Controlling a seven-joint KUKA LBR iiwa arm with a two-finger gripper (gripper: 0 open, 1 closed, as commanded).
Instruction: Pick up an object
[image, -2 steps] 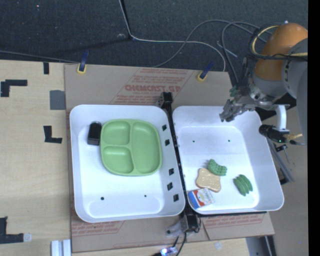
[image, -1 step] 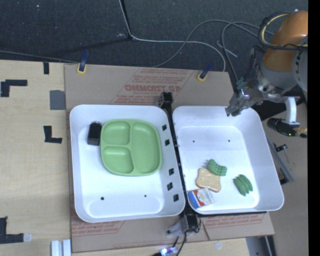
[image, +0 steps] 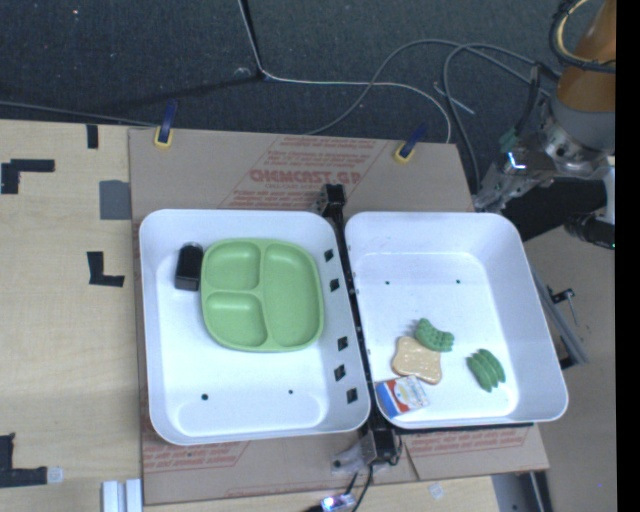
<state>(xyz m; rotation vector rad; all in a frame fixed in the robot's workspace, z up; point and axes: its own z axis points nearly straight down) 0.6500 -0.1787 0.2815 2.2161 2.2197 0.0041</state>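
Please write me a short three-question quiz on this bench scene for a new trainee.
1. True or false: the green divided plate lies in the left bin.
2. Which item lies at the right bin's front rim? A) small red, white and blue packet B) black block C) toast-shaped piece
3. Fill in: the black block touches the plate's ____ edge.

Key: 1 true; 2 A; 3 left.

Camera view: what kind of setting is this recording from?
Probably a robotics lab bench: two white bins clipped onto cardboard, toy food like a green divided plate, loose cables, and the arm at the right.
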